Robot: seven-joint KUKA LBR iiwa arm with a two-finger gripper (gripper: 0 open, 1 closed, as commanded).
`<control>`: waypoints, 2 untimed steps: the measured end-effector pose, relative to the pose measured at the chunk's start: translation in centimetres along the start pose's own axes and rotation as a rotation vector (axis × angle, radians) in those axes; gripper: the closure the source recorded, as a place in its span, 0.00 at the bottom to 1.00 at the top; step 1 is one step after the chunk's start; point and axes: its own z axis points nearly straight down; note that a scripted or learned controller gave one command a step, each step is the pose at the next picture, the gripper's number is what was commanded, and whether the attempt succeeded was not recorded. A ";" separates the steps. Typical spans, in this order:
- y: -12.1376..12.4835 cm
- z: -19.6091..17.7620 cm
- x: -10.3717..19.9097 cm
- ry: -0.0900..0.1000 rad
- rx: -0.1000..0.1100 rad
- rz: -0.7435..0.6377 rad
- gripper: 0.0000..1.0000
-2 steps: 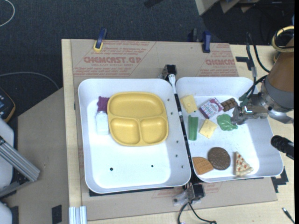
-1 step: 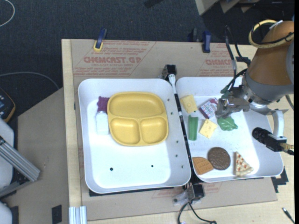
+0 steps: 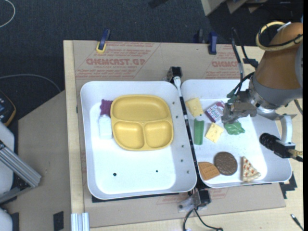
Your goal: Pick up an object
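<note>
My gripper (image 3: 234, 113) hangs low over the upper middle of the right bin (image 3: 269, 170), at the end of the grey arm with its orange band (image 3: 284, 40). Directly below and touching its tip lies a green leafy piece (image 3: 235, 128). Just to its left is a purple and red wrapper (image 3: 214, 111). Also in this bin are a pale yellow wedge (image 3: 194, 107), a green stick (image 3: 198, 131), a yellow cube (image 3: 214, 133), a brown round cookie (image 3: 225, 162), an orange toast piece (image 3: 208, 170) and a pizza slice (image 3: 249, 170).
The left bin (image 3: 91, 153) holds a yellow divided plate (image 3: 142, 121), with a purple item (image 3: 106, 106) and a white item (image 3: 104, 127) along its left side. A black fitting (image 3: 274, 145) juts over the right bin's right edge. Clamps (image 3: 102, 41) hold the board's far edge.
</note>
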 end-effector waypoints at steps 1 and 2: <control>0.5 -1.9 -0.2 -0.002 -0.005 0.001 1.00; 0.5 -1.5 -1.3 -0.001 -0.001 0.003 1.00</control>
